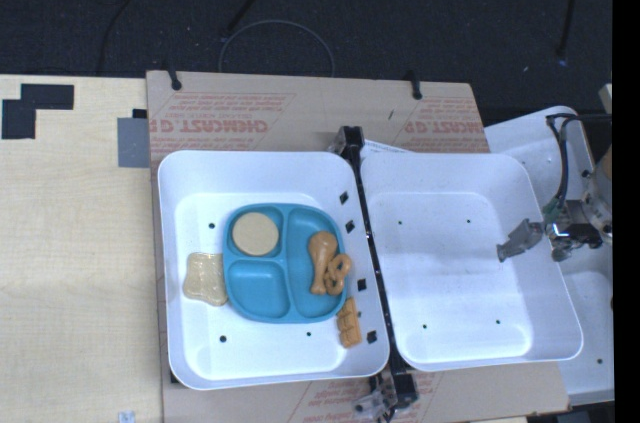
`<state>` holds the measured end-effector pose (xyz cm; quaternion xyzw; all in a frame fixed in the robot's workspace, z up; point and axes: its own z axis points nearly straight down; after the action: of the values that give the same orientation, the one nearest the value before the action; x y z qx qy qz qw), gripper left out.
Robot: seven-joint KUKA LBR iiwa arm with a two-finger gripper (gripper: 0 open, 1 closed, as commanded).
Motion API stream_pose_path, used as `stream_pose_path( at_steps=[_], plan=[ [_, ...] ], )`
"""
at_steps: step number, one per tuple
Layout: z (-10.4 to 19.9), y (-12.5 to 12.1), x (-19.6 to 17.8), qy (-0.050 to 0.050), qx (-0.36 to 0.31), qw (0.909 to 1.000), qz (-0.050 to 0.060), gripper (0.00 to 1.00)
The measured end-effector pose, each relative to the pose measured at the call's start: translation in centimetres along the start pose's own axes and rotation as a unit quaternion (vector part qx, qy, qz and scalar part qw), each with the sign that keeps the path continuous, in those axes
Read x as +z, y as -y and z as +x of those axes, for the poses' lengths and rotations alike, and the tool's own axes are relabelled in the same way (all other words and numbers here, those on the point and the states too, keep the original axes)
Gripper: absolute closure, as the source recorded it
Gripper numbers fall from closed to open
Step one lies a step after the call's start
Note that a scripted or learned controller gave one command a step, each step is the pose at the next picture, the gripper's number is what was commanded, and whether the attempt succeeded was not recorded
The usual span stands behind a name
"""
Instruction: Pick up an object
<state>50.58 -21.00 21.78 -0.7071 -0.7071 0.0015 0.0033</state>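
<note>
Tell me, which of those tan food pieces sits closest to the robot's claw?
The small tan piece off the blue tray's lower right corner, by the divider between bins. The round one, pretzel-like one and the tan piece left of the tray lie farther from the gripper.

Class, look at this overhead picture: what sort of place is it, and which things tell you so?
Probably a robotics lab test bench: two white bins clipped side by side on a board, toy food on a blue divided plate, and a robot gripper at the right bin's edge.

Arm enters low from the right edge, wrist cabling looped above it, gripper (522,239) pointing left and slightly down, hanging free with nothing between its tips, opening too small to judge.
</note>
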Motion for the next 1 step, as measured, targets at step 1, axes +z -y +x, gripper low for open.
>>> stream_pose_path(
  at_steps=[1],
  plan=[
    [0.63,-0.02,4.45,0.000,0.000,1.0000,0.000,0.00]
  ],
)
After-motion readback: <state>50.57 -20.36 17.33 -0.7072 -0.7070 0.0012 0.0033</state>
